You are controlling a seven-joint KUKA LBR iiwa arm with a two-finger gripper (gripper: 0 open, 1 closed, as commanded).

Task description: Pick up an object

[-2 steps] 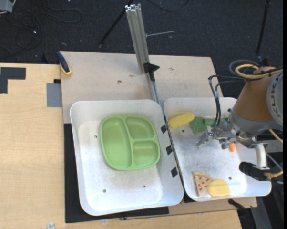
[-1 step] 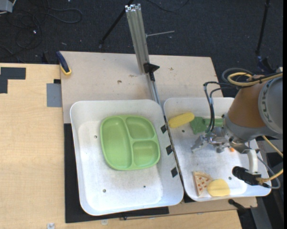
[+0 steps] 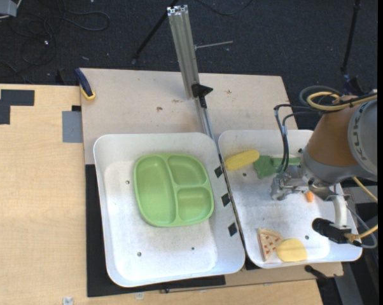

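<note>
Right bin (image 3: 255,250): hand (image 3: 282,192) beside green toy (image 3: 266,166).

Even bright overhead light, soft faint shadows, mild overall blur, dark floor behind

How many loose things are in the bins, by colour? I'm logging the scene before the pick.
Green: 2, divided plate, green item
Yellow: 2, corn-like piece, rounded lump
Orange: 1, small bit
Pizza slice: 1
Total: 6
</note>
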